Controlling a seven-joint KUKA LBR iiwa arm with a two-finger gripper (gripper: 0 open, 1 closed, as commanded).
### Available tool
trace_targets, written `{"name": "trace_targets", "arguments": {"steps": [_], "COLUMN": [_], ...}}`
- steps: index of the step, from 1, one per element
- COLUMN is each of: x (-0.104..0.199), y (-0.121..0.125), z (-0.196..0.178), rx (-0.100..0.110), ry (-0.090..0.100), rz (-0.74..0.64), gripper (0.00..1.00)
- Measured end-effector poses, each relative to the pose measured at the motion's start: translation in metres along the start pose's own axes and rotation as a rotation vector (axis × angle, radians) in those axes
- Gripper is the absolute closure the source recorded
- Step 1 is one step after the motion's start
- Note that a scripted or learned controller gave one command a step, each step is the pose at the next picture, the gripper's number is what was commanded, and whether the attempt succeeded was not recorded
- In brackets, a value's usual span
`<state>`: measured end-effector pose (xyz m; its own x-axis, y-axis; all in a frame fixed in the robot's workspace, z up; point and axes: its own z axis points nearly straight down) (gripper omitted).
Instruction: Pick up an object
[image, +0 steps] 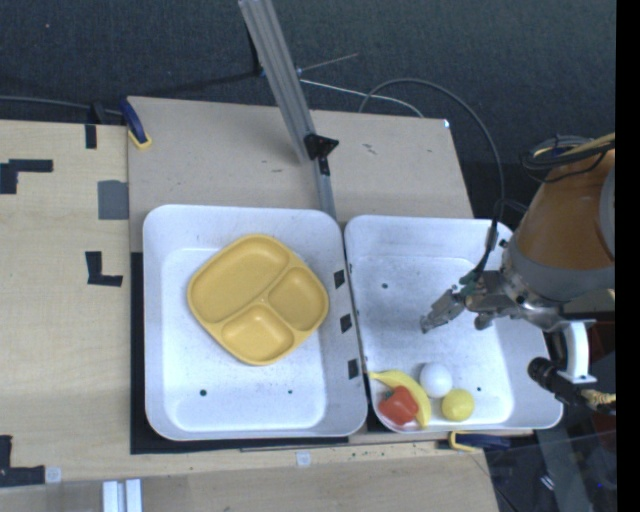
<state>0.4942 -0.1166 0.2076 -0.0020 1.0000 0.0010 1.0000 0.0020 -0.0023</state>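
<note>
**Gripper above the right bin, small objects bunched at the near edge**

Because the grey arm with its orange band (565, 215) enters from the right and is cut off by the frame, much of its wrist is lost, and the dark two-finger gripper (438, 316) at its tip is too small and blurred to judge; whether it is spread or closed I cannot tell. Nothing is visibly between its tips. It hangs over the bare middle of the shallow white right-hand bin (400, 245).

The pickable things lie clustered at that bin's near edge, well apart from the gripper: a curved yellow banana (400, 381), a small red rounded object (399, 405) touching it and partly overlapping it, a small white ball (435, 378) just beside, and a small yellow ball (458, 405) next to that. What the red object is cannot be made out.

The shallow white left-hand bin (165, 300) holds a yellow plastic plate with three compartments (257, 298), lying flat. Both bins sit on the pale tabletop (60, 250).
</note>
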Motion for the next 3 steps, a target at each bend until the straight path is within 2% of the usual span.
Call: {"name": "trace_targets", "arguments": {"steps": [1,2,3], "x": [0.000,0.004,0.005], "y": [0.000,-0.003,-0.004], "z": [0.000,0.064,0.117], "rx": [0.000,0.007,0.003], "ry": [0.000,0.001,-0.001], "rz": [0.000,0.001,0.001], "gripper": [0.00,0.00,0.00]}}
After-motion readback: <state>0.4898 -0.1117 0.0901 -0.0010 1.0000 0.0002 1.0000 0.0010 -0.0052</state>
